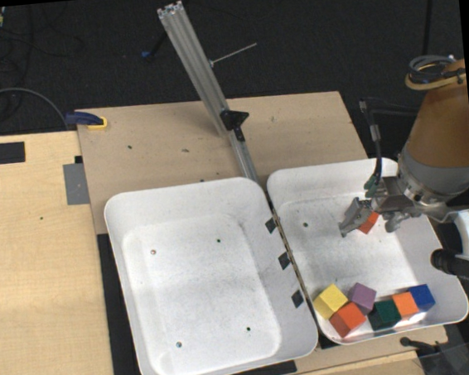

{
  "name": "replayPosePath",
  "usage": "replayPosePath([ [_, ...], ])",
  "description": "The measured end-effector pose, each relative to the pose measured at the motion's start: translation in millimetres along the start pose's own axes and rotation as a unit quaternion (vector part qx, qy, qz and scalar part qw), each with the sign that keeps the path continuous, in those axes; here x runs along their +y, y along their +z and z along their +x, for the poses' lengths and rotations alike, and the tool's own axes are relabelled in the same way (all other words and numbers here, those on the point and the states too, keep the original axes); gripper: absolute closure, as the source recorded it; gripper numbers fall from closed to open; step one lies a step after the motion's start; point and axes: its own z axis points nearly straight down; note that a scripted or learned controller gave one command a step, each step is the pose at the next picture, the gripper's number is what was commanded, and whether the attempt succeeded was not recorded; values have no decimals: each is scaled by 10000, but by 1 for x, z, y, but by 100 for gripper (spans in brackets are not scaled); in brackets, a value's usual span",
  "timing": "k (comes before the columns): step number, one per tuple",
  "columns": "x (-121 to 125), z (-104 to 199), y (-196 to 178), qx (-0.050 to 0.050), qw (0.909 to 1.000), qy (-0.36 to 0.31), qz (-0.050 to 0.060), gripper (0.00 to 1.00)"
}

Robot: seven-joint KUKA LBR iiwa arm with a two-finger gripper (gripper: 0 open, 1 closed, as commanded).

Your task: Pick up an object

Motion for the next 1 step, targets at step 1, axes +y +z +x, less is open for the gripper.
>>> replayPosePath([
  [1,0,-1,-9,2,10000,16,3,100],
])
